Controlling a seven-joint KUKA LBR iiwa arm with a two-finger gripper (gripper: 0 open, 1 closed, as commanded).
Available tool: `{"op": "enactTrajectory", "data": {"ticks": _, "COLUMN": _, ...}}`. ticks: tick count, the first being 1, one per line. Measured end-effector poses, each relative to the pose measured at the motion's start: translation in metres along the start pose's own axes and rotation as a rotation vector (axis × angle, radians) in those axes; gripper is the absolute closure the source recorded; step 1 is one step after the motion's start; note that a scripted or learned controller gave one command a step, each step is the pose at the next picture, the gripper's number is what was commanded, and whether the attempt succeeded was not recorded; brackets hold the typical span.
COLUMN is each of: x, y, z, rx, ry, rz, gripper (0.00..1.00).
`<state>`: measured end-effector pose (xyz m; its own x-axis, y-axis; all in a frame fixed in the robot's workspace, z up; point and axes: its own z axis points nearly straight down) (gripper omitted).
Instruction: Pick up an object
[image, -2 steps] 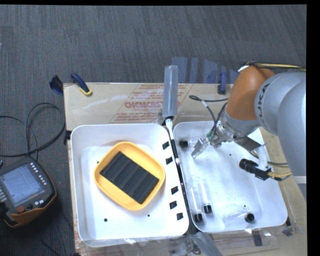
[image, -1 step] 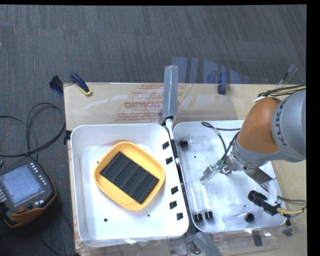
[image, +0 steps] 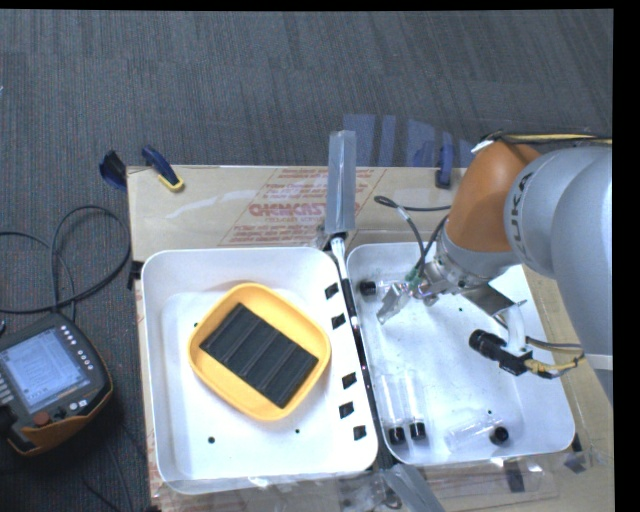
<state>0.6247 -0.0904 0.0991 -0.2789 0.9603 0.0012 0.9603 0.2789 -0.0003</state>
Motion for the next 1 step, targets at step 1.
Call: {"op": "enactTrajectory", "data": {"ticks": 1, "x": 0.0, "y": -0.0002, "z": 0.0005, "rx": 0.001, "ry": 0.0, "rz": 0.0, "gripper": 0.0}}
